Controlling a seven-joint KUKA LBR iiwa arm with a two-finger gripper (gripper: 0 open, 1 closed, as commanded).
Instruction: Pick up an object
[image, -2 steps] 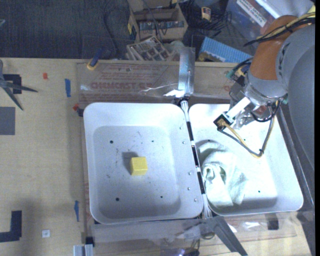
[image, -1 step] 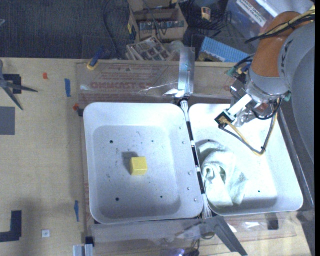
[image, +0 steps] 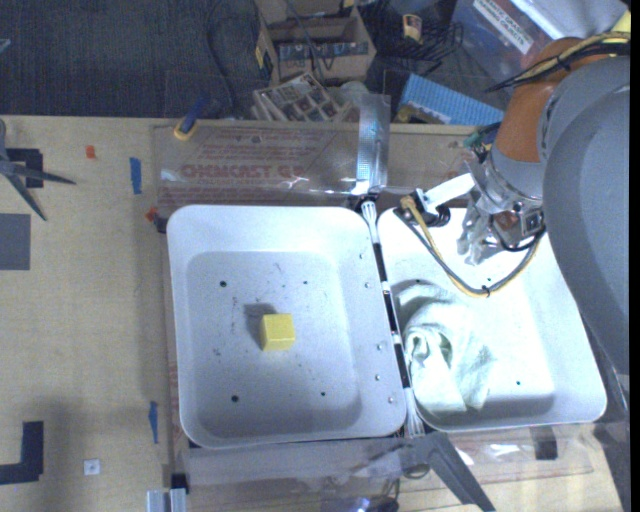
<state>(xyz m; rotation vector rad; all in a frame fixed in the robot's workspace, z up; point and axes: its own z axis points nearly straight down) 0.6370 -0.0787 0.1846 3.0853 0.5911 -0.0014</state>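
Metal gripper (image: 478, 243) at upper right of frame, over right white bin (image: 560, 395); open or closed, cannot tell. Below it, crumpled pale cloth (image: 445, 350), soft and folded, against that bin's left wall. Small yellow block (image: 278, 331), square-edged, mid left bin (image: 200, 235), well apart.

Two shallow white plastic bins side by side on the wooden tabletop (image: 80, 330). Small yellow cube (image: 278, 331) lies near the middle of the left bin (image: 200, 240). Crumpled white-green cloth (image: 445, 350) lies in the right bin (image: 570, 390), against its left wall. End effector (image: 478, 245) over the right bin's rear part, well apart from the cloth.
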